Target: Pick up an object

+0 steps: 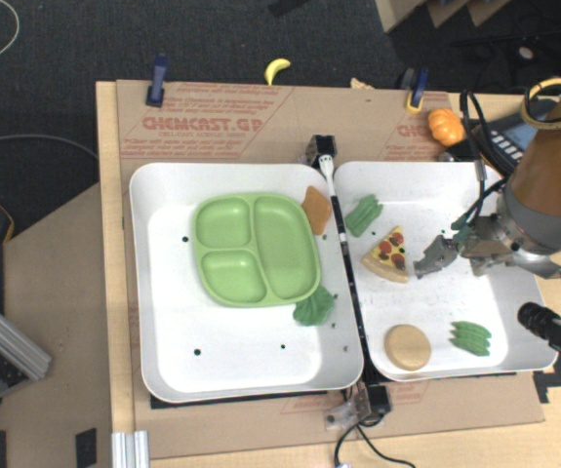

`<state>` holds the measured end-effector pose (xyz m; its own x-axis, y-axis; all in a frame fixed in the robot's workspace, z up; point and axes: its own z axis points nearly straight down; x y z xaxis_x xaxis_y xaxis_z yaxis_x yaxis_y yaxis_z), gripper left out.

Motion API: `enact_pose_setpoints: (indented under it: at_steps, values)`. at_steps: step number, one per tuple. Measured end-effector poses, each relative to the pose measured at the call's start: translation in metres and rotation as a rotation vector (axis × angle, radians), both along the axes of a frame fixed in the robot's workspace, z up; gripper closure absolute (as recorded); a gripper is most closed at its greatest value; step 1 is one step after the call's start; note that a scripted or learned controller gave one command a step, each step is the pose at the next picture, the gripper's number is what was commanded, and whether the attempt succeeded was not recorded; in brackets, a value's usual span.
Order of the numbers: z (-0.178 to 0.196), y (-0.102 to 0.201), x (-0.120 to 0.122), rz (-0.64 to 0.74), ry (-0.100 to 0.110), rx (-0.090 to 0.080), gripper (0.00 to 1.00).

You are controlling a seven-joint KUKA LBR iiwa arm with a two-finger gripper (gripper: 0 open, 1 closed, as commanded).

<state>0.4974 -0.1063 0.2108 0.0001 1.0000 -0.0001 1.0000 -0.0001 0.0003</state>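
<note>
Claw (434, 259) low over the right bin (514, 354), reaching in from the bench's right edge, dark fingers slightly apart with nothing seen between them. Pizza slice (387, 254) just beside the fingertips, toward the divider between the bins, not clearly touching. Green leafy piece (362, 214) beyond the slice, near the right bin's far left corner. Round tan bun (408, 346) by the near edge of the same bin, with a green bean bundle (471, 336) beside it toward the bench's right edge. Grey arm (543, 203) with orange band rising behind the claw over the bin's right wall. Left bin (163, 330) alongside, touching the right one down the middle. Green divided plate (257, 249) lying flat in its far half. Orange-brown wedge (316, 209) at the plate's far right corner, against the divider. Dark green leafy piece (312, 308) touching the plate's near right corner. Small orange fruit (445, 125) on the bench past the right bin's far edge, and yellow banana (277, 69) at the bench's far edge.
</note>
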Motion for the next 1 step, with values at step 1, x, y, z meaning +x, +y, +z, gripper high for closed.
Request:
enact_pose_setpoints:
  at_steps: [1]
  values:
    - [-0.0719, -0.0508, 0.0016, -0.004, 0.005, 0.001, 0.0]
